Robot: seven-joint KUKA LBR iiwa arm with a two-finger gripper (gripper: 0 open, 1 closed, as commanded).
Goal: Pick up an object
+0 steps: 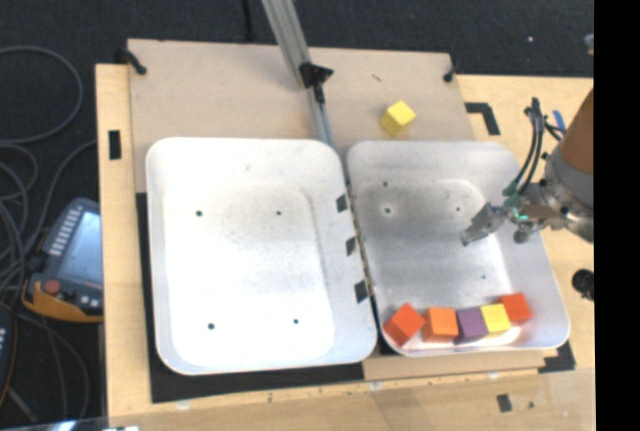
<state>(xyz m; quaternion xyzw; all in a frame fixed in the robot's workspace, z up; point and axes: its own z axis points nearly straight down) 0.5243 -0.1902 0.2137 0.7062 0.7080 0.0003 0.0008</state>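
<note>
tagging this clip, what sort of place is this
Likely a robotics lab test bench: two shallow white bins side by side, small coloured blocks lined up in the right one, a teach pendant among cables on the floor, and the arm's claw reaching in.

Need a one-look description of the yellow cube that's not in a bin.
Start from the right bin. Just beyond its far edge, on the tan board, sits a lone yellow cube. The other yellow block lies inside that bin, in a row of blocks.

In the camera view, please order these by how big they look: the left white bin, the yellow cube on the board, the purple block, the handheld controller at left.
1. left white bin
2. handheld controller, partly cut off
3. yellow cube and purple block: look alike, not ranked
</note>
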